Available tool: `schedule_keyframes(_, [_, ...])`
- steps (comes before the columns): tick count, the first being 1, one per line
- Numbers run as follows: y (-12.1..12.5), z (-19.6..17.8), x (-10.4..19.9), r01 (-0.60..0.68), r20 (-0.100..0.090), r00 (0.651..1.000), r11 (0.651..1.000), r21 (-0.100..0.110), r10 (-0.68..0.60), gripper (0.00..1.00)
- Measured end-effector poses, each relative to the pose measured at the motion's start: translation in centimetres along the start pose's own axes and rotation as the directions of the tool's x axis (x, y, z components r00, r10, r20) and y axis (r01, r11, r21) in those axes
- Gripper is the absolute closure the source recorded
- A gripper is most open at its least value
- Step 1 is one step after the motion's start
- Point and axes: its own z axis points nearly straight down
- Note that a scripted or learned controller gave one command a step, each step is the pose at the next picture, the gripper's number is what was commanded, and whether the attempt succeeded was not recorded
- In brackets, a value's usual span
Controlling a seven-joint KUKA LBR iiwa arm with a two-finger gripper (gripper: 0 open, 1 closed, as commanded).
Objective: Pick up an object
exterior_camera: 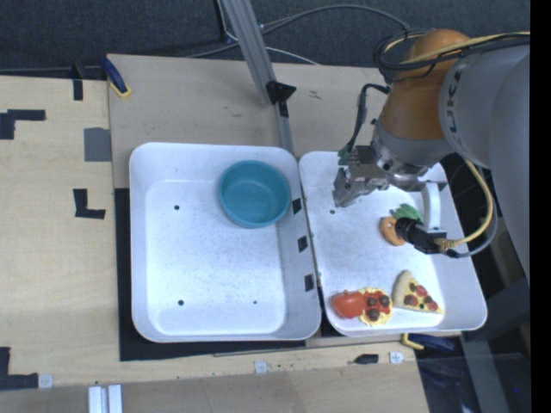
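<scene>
Bench: a pale wooden bench fills the left of the frame, marked with dark tape pieces; a dark mat lies under the bins.
Left bin: the left bin sits left of centre, its rounded rim closing all four sides; most of its speckled white floor is bare.
Blue bowl: a blue bowl stands upright in the upper right corner of the left bin, close to the rim shared with the next bin.
Pole: a grey metal pole slants down from the top centre toward the gap between the bins.
Right bin: the right bin lies right of centre, touching the left bin along one edge; its upper left floor is open.
Gripper: the gripper hangs over the upper left part of the right bin, fingers pointing down with nothing between them; whether they are spread or closed cannot be told.
Toy tomato piece: a red and yellow toy food piece lies at the lower edge of the right bin.
Orange toy: an orange toy with green leaves lies at mid-right, near a black cable plug.
Pizza slice: a toy pizza slice lies in the lower right corner, just beside the red and yellow piece.
Arm: the grey arm with its orange band enters from the upper right.
</scene>
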Motion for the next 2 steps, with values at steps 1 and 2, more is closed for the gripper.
schedule_keyframes(1, [1.0, 0.6, 5.1, 0.000, 0.000, 1.000, 1.000, 0.000, 0.000, 1.00])
schedule_keyframes(2, [1.9, 0.8, 10.3, 0.000, 0.000, 1.000, 1.000, 0.000, 0.000, 1.00])
